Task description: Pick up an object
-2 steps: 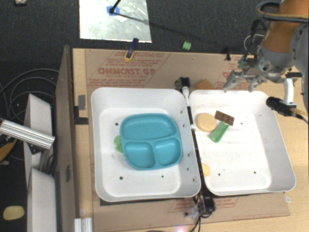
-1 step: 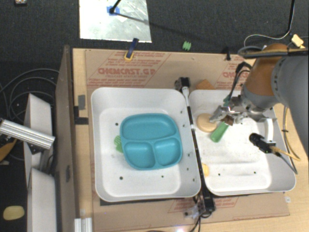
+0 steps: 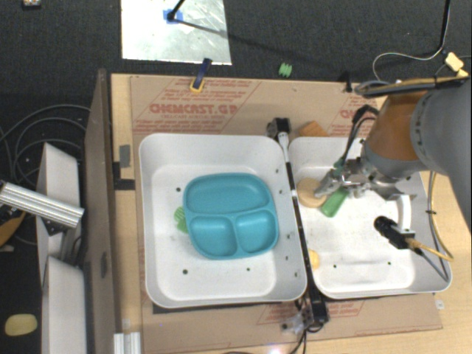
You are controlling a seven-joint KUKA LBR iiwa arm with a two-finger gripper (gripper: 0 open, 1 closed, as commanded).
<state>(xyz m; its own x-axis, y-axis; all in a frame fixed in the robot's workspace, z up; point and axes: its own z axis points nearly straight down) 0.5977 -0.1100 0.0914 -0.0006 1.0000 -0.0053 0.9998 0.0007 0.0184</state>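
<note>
Grey arm (image 3: 435,124) with orange band reaches in over right shallow white bin (image 3: 369,279). Left white bin (image 3: 158,198) holds a blue three-compartment plastic tray (image 3: 230,214). Gripper (image 3: 341,186) low in right bin; fingers clamped on a green cylindrical object (image 3: 332,202), beside a tan round disc (image 3: 308,193). Small yellow piece (image 3: 315,258) near the bin's front-left corner.

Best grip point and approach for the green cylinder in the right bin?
Probably the green cylinder's free lower end. It lies tilted on the right bin's floor, upper end beneath the tool, tan disc beside its left. Come from above, fingers across its narrow width, where the floor around it is bare.
</note>
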